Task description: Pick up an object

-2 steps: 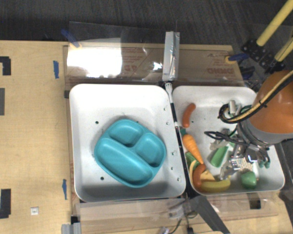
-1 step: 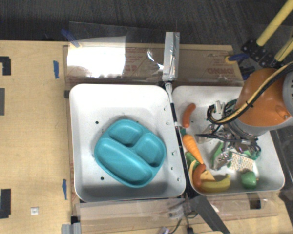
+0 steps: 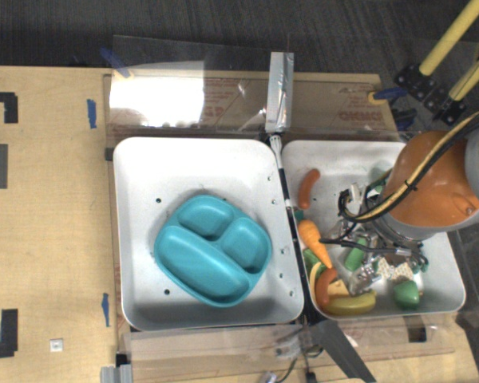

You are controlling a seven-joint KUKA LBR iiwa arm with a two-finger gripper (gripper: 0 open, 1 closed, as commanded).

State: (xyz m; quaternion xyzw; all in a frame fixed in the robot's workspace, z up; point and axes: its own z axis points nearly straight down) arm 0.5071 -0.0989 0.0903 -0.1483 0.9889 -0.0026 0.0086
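The right bin [image 3: 443,255] holds a pile of toy food: an orange-red sausage [image 3: 308,187] at the back left, a carrot [image 3: 314,242] along the left wall, a yellow banana [image 3: 350,302] by the front wall, and a green piece [image 3: 406,294] at the front right. My gripper [image 3: 368,255] hangs low over the middle of this pile, under the orange wrist band [image 3: 429,183]. Cables and the wrist hide its fingers.
The left bin [image 3: 140,170] carries a teal divided tray [image 3: 213,248], lying at a slant. A clear plastic sheet and a taped post [image 3: 279,86] stand behind the bins. Yellow bars [image 3: 461,24] cross the top right corner.
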